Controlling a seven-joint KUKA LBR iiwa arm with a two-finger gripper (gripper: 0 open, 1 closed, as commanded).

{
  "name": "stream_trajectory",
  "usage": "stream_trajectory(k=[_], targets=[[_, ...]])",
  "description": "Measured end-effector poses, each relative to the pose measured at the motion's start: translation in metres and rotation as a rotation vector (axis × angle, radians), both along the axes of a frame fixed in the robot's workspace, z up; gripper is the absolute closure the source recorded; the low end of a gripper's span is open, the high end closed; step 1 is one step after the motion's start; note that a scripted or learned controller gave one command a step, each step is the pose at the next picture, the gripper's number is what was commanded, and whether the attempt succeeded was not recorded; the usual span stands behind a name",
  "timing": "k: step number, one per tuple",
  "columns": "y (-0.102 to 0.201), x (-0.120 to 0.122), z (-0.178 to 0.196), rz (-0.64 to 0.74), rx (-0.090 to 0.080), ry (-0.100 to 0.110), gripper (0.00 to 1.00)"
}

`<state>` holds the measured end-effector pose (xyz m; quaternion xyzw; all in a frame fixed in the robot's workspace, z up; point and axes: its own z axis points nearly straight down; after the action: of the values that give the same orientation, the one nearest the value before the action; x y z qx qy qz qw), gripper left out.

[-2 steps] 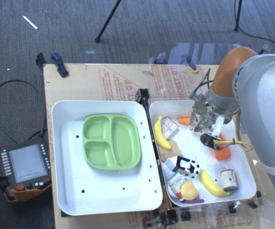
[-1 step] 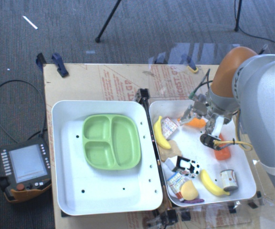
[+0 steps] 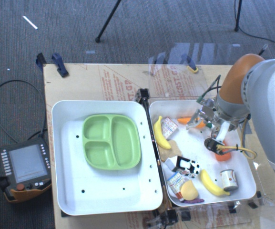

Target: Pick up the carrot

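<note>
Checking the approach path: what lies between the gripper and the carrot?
Nothing: in the camera view the gripper sits right at the carrot, no object between them.

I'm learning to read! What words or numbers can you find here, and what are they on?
Bench: big red letters, upside down and faded, unreadable.
Packet: print too small.
Can: label blurred.
Carton: print too blurred.
Pendant: screen text unreadable.
</note>
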<state>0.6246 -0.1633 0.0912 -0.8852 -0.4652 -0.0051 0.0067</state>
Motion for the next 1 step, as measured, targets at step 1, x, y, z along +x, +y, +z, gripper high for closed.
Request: stream_trajectory(k=[1], targets=[[-0.0001,-0.0001,0.0095,0.009,-0.004,0.003,1.00]])
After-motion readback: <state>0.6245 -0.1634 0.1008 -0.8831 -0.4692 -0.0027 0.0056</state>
